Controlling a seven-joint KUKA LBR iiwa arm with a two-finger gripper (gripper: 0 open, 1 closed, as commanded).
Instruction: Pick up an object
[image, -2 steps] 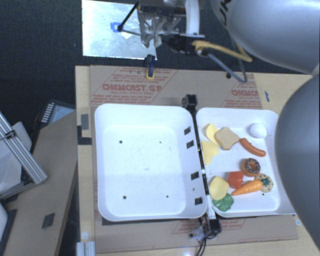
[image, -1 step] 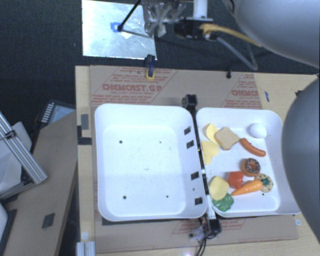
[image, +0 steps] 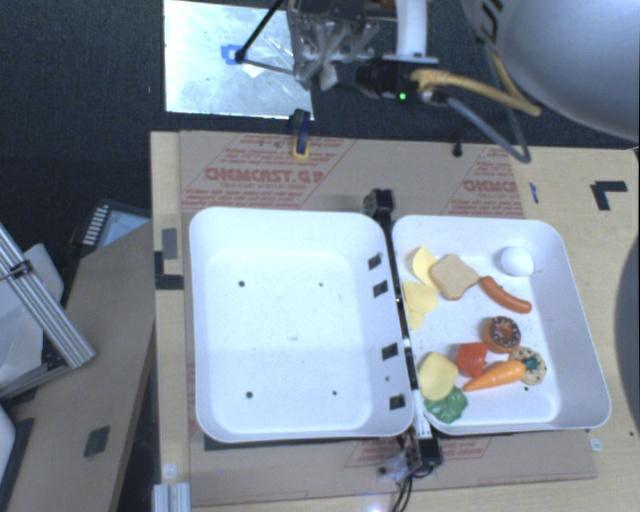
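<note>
White plastic meets us first: two shallow bins side by side on the counter (image: 250, 165), the left bin (image: 290, 325) bare-floored and the right bin (image: 575, 330) carrying all the toy food. Nearest us in that right bin lie a green leafy piece (image: 449, 406), a yellow potato-like lump (image: 437, 375), one carrot (image: 495, 375) with its long axis running roughly left to right, a red piece (image: 472, 356) and a speckled cookie (image: 532, 367). A little farther sit one chocolate doughnut (image: 501, 331), a pale yellow slice (image: 419, 299), one sausage (image: 505, 293) lying on a slant, one slice of toast (image: 456, 275), another yellow wedge (image: 424, 263) and one white egg (image: 516, 261). Farthest off, beyond the counter's back edge, we see the gripper (image: 325, 55) hanging high; whether it is released or clenched we cannot tell, and nothing shows in it. We judge that any pick lies toward us and to the right of the gripper, the toast and egg nearest its reach.
</note>
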